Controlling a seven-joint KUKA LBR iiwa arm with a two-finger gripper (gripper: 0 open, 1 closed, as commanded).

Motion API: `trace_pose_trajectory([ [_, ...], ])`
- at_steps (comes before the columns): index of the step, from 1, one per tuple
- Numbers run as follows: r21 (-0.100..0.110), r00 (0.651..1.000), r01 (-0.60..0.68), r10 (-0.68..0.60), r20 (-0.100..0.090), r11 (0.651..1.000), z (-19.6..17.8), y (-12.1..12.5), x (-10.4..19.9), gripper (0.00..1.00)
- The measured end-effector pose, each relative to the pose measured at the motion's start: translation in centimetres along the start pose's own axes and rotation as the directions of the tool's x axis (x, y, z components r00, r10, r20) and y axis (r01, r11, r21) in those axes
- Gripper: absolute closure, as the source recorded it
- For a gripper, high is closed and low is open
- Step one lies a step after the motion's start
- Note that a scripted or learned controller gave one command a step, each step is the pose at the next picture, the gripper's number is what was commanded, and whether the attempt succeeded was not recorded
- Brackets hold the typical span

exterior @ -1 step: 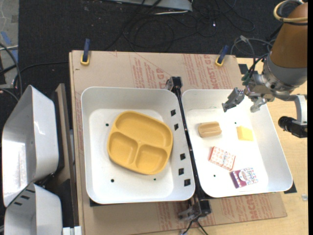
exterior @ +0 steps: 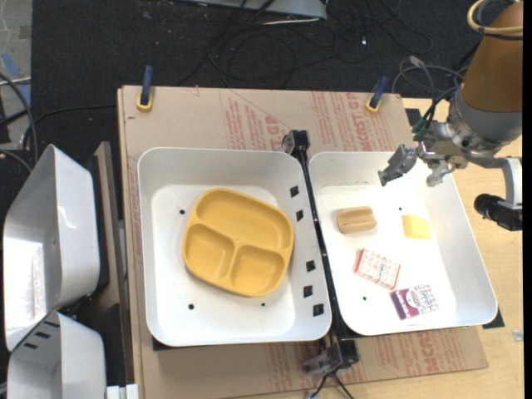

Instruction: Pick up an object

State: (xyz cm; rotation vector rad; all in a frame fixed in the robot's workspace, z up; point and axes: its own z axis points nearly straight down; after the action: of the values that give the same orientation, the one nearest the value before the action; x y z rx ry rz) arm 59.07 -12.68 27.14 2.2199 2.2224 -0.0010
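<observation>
My task is to pick up an object, and judging from how things lie, none of it is done: all four small items rest on the floor of the shallow white plastic right-hand bin [exterior: 465, 302], and nothing sits between my fingers. My tool [exterior: 414, 166], a dark metal two-finger piece below a grey wrist with an orange band, hangs over the far end of that bin with its fingers spread apart and empty, one finger pointing down-left, the other down on its right. What is left is the whole grasp: choose an item, descend, close, lift. Nearest to me is a tan rounded block that looks like a soft bread roll [exterior: 357, 220], smooth and matte. Just right of it lies a small yellow square block resembling a cheese cube [exterior: 416, 226], flat-faced with crisp edges. Nearer the camera lies a flat pink-and-white patterned packet [exterior: 377, 268], tilted, and beside it a purple-and-white printed packet [exterior: 415, 300], both thin and likely hard to pinch from above. The matching white left-hand bin [exterior: 158, 248] holds a mustard-yellow moulded plastic tray with three compartments [exterior: 238, 241], glossy and rounded. Both bins sit on a brown cardboard-covered counter [exterior: 249, 115].
</observation>
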Motion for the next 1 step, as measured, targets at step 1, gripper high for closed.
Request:
trace_pose_trajectory([
  [1,0.004,1.0,0.003,-0.003,-0.001,1.0,4.93,0.41,0.87,0.0],
])
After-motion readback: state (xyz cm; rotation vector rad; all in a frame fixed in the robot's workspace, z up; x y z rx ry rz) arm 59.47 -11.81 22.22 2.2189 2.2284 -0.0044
